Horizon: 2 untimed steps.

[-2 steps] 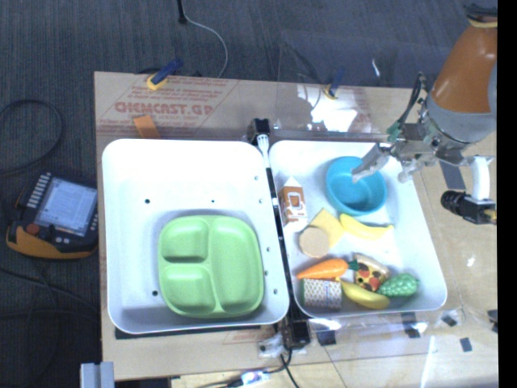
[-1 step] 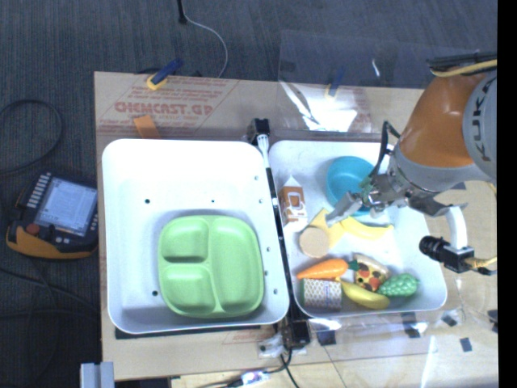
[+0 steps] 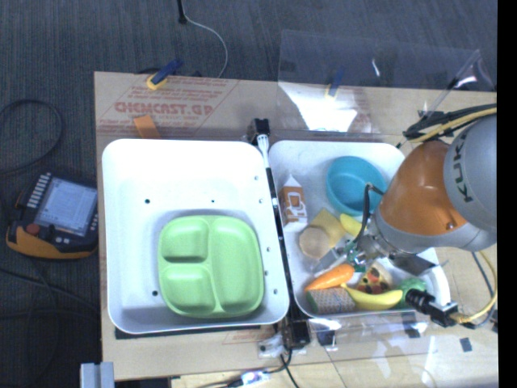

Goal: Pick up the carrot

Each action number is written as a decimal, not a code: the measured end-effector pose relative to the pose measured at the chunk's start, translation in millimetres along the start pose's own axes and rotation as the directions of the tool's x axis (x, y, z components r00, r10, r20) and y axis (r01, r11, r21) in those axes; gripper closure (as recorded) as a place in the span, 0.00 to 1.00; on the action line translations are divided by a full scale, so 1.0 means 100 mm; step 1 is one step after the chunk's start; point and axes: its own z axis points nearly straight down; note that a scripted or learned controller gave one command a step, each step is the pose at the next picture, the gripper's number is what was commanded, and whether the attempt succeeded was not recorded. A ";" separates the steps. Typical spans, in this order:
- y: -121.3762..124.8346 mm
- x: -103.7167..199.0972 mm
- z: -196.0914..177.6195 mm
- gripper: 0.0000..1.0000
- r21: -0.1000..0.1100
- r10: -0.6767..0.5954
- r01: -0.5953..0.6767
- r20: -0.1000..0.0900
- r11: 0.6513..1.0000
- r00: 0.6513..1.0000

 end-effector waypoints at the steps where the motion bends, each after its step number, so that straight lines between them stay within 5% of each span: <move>1: 0.02 -0.01 -0.11 1.00 -0.005 0.001 -0.001 0.003 1.000 1.000; 2: 0.01 -0.01 -0.10 0.00 -0.003 0.002 -0.002 0.002 1.000 1.000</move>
